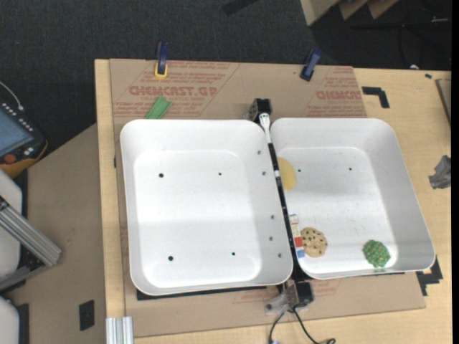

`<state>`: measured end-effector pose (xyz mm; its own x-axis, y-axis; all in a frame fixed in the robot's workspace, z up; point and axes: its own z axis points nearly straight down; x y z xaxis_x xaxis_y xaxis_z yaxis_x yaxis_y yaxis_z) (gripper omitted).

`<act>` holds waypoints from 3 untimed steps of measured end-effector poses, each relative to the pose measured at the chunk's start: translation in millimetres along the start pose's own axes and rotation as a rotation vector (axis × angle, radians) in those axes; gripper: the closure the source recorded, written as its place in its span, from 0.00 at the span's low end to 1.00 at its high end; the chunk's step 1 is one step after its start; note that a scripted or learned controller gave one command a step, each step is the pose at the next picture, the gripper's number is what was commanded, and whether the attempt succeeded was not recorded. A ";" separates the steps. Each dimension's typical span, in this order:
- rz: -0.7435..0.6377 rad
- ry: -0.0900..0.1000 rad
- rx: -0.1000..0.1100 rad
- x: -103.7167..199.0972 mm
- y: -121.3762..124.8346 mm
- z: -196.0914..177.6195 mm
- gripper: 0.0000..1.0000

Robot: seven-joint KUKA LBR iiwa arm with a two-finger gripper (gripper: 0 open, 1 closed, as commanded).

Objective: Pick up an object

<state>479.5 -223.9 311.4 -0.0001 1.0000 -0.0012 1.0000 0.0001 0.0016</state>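
Note:
The right bin holds three small objects along its near side and one on its left wall. A green bumpy object lies in the near right corner. A round tan cookie with dark spots lies near the front left, with a small red and white item beside it. A pale yellow piece rests against the left wall. A small grey part of my gripper pokes in at the view's right edge, outside the right bin and well away from all the objects.
The left bin sits beside the right one on a brown cardboard sheet. A green strip and two blue clamps lie at the back. A black clip joins the bins.

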 end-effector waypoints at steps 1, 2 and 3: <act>0.000 0.000 0.001 0.0 0.0 0.8 1.00; 0.000 0.000 0.001 0.0 -0.1 1.8 1.00; 0.000 0.001 0.002 0.0 -0.1 3.8 1.00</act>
<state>479.4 -223.8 307.6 -0.0002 1.0000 -0.0004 1.0000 0.0002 -0.0002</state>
